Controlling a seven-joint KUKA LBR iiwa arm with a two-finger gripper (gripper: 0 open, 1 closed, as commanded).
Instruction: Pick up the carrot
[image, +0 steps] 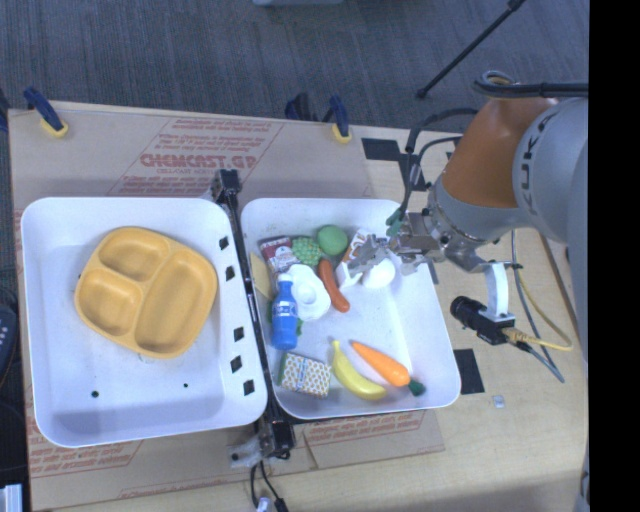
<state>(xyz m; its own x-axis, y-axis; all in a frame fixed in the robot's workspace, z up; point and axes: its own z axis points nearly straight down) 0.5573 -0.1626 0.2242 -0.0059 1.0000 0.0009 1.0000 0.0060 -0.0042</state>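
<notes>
The carrot (380, 363) is orange with a small green tip and lies near the front right corner of the right bin (432, 345). It sits right beside a yellow banana (352, 374). My gripper (368, 254) hovers over the back part of that bin, well behind the carrot, above a white object (379, 274). A thinner orange-red stick-shaped item (334, 286) lies just left of the gripper.
The right bin also holds a green round item (331, 240), a blue bottle (286, 315), a white object (308, 291), a dark packet (277, 250) and a small patterned box (305, 375). A yellow divided plate (146, 291) sits in the left bin (60, 400).
</notes>
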